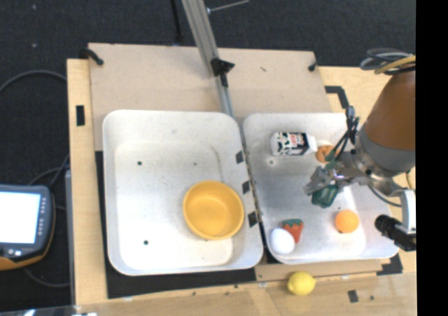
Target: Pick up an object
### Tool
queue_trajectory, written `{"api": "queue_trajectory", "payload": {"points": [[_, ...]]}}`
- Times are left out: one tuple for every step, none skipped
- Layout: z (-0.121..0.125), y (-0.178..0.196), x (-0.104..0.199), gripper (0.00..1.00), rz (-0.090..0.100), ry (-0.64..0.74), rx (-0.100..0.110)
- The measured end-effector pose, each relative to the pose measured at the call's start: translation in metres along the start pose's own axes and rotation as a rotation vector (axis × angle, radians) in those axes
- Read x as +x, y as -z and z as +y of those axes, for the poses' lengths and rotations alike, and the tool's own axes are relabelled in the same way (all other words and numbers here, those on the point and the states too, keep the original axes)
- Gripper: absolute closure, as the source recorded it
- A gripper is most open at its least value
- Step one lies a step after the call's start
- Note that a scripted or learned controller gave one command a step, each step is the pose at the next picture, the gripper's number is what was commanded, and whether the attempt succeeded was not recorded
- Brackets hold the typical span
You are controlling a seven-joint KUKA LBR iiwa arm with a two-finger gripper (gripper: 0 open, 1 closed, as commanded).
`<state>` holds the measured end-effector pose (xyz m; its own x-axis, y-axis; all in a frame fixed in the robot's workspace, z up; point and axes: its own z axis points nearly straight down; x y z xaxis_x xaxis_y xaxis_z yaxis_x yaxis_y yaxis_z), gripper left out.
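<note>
The pincer (324, 187) is seen low over the right bin (262, 160), reached in from the right, with the grey arm and its orange band (393, 108) rising behind it. A dark teal object (325, 197) is seen directly beneath the tips, but whether the pincer is spread, pressed together or pinching that object cannot be told, since the wrist and cabling cover the spot. That teal object is judged the likeliest target of the pick. An orange ball (346, 221) lies just below and to the right of the pincer, a small orange piece (325, 151) just above it, and a black-and-white carton (290, 143) on its side above and to the left. A red-and-green toy (295, 229) and a white egg-like ball (282, 241) are found below and to the left, touching or nearly so. A yellow bowl (213, 209) sits well off to the left in the left bin (140, 139), and a lemon (301, 283) lies on the bench below, outside both bins. Several failures are to be feared: the teal object could be pushed aside rather than caught if the descent is off-centre; a shallow hold could be lost on lifting; and the orange ball, being close, could be nudged and set rolling.
</note>
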<state>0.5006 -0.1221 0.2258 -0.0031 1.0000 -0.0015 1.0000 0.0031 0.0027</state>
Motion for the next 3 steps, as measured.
{"api": "queue_trajectory", "payload": {"points": [[0.002,0.001,0.048,1.0,0.003,0.001,0.001],[0.014,-0.004,0.09,1.0,0.002,0.001,0.002],[0.03,0.005,0.147,1.0,0.002,0.0,0.003]]}}
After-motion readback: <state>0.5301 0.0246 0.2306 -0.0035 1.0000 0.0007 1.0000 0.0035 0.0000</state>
